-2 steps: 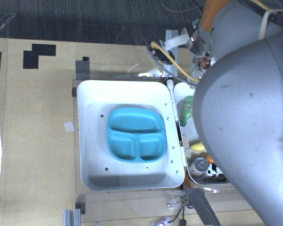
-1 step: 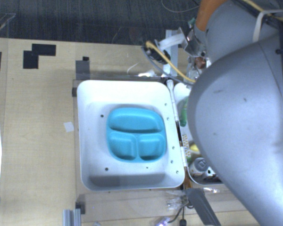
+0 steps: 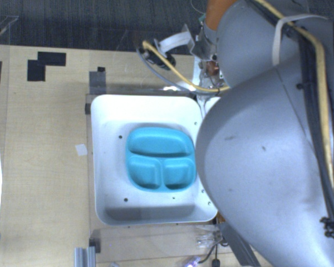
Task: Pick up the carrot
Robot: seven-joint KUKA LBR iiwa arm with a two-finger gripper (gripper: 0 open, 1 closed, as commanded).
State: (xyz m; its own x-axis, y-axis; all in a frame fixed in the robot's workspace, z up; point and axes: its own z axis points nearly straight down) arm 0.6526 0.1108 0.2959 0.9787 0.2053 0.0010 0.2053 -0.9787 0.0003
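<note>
Blue tray (image 3: 160,164) mid-bin (image 3: 108,149), my grey arm (image 3: 267,149) over the bin's right edge, gripper state beyond telling.

Carrot: place and pose untellable

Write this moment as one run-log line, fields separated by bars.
arm: covering right side | left bin: blue divided tray inside | carrot: unseen | grasp: unconfirmed
</note>
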